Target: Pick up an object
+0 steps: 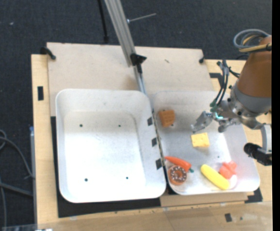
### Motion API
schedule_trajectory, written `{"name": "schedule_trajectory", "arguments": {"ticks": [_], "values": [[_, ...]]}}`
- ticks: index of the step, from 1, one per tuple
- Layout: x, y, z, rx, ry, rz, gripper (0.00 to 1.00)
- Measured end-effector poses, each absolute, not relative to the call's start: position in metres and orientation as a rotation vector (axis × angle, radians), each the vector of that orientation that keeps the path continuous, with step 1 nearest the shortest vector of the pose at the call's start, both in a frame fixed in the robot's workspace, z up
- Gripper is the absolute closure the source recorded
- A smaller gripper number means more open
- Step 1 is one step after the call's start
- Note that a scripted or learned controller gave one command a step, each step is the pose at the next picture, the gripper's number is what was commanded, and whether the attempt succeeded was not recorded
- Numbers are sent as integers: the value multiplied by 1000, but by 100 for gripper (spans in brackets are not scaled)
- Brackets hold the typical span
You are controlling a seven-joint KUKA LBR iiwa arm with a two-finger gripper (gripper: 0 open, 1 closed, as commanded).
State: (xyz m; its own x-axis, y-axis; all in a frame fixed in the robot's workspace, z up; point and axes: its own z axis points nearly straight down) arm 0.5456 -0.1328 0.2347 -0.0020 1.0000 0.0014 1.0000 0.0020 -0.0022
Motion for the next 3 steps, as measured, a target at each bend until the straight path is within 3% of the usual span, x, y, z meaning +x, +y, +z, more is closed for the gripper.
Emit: {"name": "schedule_trajectory", "arguments": {"ticks": [1,3], "values": [[546,-133,237,-2222,-2223,-3,0],[554,-144,132,-2224,-2217,6,0]]}}
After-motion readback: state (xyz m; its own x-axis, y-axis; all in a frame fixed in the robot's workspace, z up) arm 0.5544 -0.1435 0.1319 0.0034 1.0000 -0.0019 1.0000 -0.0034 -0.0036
